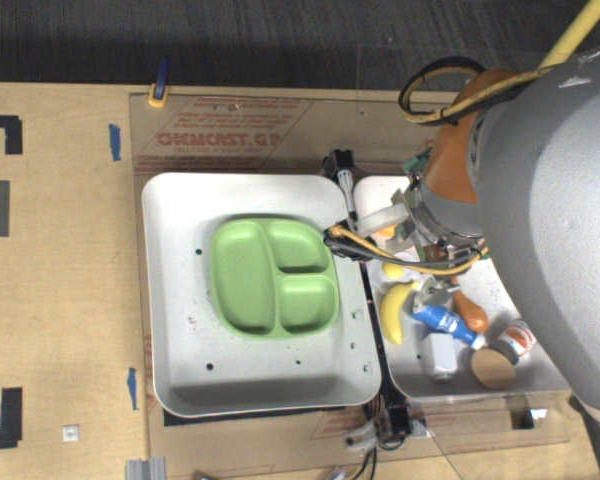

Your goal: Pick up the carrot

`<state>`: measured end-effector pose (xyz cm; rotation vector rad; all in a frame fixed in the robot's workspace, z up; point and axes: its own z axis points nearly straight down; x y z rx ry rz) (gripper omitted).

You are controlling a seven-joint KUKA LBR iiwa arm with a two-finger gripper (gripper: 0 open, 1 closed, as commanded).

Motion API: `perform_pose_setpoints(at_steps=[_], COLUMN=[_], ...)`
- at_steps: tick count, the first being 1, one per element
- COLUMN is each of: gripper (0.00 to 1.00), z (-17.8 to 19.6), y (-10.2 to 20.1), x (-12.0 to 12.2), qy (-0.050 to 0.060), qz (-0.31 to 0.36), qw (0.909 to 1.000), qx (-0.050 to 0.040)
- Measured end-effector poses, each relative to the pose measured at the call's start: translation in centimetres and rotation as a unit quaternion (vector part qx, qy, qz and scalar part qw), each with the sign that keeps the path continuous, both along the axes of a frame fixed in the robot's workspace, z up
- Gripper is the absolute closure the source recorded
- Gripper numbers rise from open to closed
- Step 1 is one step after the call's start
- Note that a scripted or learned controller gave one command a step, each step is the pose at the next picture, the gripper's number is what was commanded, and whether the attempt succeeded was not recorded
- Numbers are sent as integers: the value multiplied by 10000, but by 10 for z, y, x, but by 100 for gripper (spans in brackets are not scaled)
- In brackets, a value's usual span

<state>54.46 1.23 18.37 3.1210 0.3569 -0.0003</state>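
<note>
A grey KUKA arm with an orange wrist band is seen reaching in over the right-hand shallow white bin [540,373], its gripper [432,290] lowered among a cluster of toy foods. The small orange carrot [470,311] is found lying in that bin, just beside the gripper and close to a blue-and-white bottle-shaped piece [445,325], with a yellow banana [392,310] to the other side. Whether the gripper is apart or together cannot be told, since the wrist and its cables cover it. The green divided plate [275,275] is left in the left-hand white bin [180,348]. For a clean pick, the carrot would probably be best approached across its narrow width, centred, with the crowding blue piece avoided.
</note>
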Motion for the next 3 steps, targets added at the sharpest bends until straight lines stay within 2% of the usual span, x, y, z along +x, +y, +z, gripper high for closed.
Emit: perform_pose_setpoints(at_steps=[1, 2, 3], gripper=[0, 0, 0], z=[0, 0, -91], y=[-25, -66, -106], x=[3, 64, 91], qy=[8, 16, 92], qz=[-139, 49, -132], qw=[9999, 10000, 9999], qx=[-7, -2, 13])
